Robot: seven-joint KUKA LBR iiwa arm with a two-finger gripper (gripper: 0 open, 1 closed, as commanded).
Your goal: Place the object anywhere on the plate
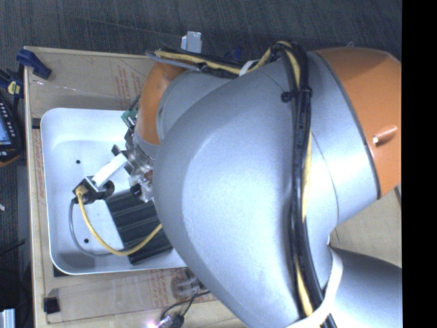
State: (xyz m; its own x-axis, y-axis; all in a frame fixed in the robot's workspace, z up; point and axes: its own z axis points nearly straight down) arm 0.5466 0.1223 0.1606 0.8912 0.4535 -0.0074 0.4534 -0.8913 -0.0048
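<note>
My gripper (138, 174) hangs low over the left white bin (54, 135), near the bin's middle, and the big grey arm covers most of it. Just below it a black ribbed block (138, 222) lies slanted on the bin floor, its right end hidden under the arm. I cannot tell whether the gripper touches the block. At the arm's edge, above the gripper, a small green piece (128, 117) peeks out. The arm blocks the whole right half of the view, including the right bin.
The left bin's floor (68, 156) shows bare white toward its left wall and far corner. A blue clamp (31, 61) sits on the bench's far left corner. The brown bench board (102, 289) runs along the near side of the bin.
</note>
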